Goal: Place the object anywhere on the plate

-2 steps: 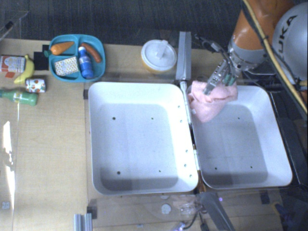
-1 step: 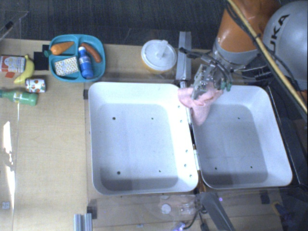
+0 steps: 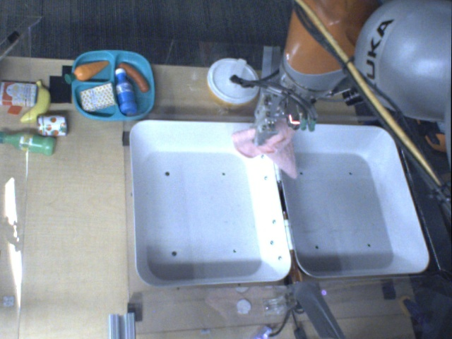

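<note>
A pink cloth (image 3: 272,149) hangs crumpled over the far end of the seam between the two bins, and its top is pinched between the fingers of my gripper (image 3: 270,130), which is shut on it. The cloth's lower corner droops toward the right bin (image 3: 353,217). The plate (image 3: 150,96) is a blue divided dish on the bench at the far left, beyond the left bin (image 3: 191,217). It holds a toy carrot, a hot dog, a blue bottle and a cracker-like piece. My gripper is well to the right of the plate.
A round white-and-yellow lidded container (image 3: 230,80) stands on the bench just behind the bins, close to my gripper's left. At the far left lie a banana (image 3: 38,102), a small can (image 3: 51,125), a green bottle (image 3: 30,143) and a box (image 3: 17,92).
</note>
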`<action>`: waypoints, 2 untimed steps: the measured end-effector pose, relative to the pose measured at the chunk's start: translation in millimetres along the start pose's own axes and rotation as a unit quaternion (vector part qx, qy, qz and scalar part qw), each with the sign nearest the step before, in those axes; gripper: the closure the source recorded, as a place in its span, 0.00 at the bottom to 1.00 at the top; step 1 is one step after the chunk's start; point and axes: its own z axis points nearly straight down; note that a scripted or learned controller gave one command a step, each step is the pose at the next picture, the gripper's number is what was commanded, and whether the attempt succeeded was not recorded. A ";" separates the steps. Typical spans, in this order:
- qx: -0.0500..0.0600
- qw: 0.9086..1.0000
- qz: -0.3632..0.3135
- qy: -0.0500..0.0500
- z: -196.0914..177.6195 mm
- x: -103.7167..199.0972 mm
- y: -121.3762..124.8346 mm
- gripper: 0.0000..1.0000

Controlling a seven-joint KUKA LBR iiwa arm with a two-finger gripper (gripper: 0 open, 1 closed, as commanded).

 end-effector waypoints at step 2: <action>0.000 1.000 -0.001 0.000 5.4 7.0 51.4 0.00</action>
